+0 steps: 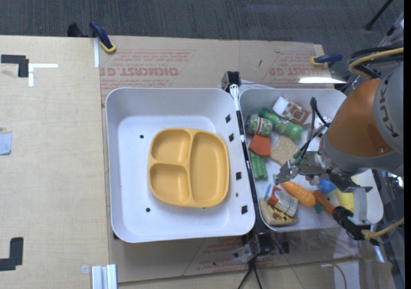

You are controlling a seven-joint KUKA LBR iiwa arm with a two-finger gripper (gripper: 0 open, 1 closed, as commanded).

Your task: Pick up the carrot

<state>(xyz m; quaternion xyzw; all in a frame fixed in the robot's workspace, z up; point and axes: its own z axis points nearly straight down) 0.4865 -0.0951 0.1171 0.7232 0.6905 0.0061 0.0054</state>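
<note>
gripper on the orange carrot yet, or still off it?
Cannot tell. In the camera view the two-finger gripper sits right at the orange carrot in the right white bin, but no contact or gap shows plainly.

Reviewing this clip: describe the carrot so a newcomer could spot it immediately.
Look in the right-hand white bin, the cluttered one. Near its lower edge, just below the gripper, lies the carrot: a smooth, tapered orange shape beside a printed snack packet.

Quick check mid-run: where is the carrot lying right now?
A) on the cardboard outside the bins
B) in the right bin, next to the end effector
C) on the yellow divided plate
B: the carrot lies in the right bin among the other items, just below the end effector.
</note>
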